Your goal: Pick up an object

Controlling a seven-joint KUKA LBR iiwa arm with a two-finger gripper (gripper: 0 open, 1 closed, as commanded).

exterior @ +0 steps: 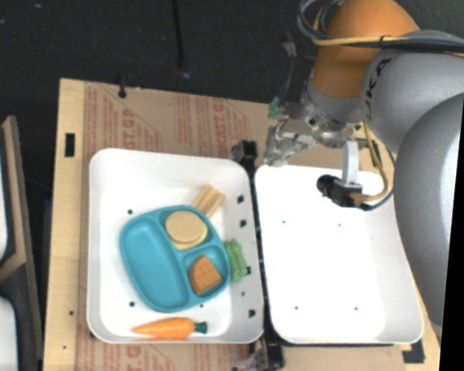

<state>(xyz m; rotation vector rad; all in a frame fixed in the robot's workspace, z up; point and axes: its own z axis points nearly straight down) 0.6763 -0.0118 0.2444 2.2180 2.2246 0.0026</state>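
Camera view shows the claw point(282, 154) above the bins' far edge; whether it is parted I cannot tell. Below-left of it lies the carrot point(171, 327); descend centred, square across it.

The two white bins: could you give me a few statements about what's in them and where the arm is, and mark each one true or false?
1. A blue divided tray lies in the left bin. True.
2. The carrot sits in the right bin. False: it lies in the left bin, beside the tray's near edge.
3. A round tan piece rests in one of the tray's compartments. True.
4. The end effector is pressed down on the carrot. False: it hangs near the bins' far edge, about where the two bins meet, well away from the carrot.
5. A green item lies at the tray's right side. True.
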